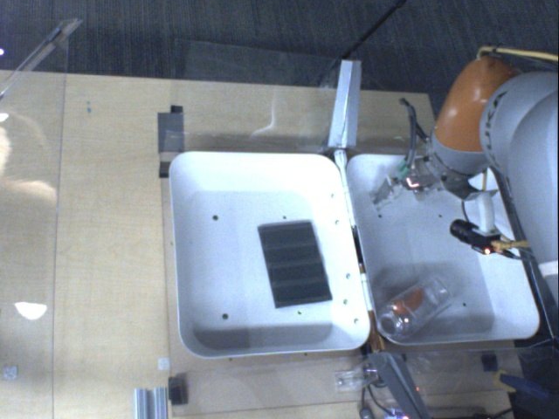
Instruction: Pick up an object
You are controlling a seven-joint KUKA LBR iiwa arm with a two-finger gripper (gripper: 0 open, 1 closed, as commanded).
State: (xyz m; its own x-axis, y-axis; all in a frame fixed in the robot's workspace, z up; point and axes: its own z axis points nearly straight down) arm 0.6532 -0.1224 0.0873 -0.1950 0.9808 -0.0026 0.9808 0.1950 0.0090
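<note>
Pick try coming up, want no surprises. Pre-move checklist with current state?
1. Target in view: ok. A clear bottle lies on its side in the right bin, near its front edge.
2. Second candidate: ok. A dark ribbed pad lies flat in the left bin, away from the walls.
3. Gripper position: not ok. It sits at the right bin's back corner, well apart from the bottle.
4. Gripper load: cannot tell; that area is too cluttered to read.
5. Bottle clearance: not ok. It lies close to the bin's front wall.
6. Path over the divider between bins: cannot tell.
</note>
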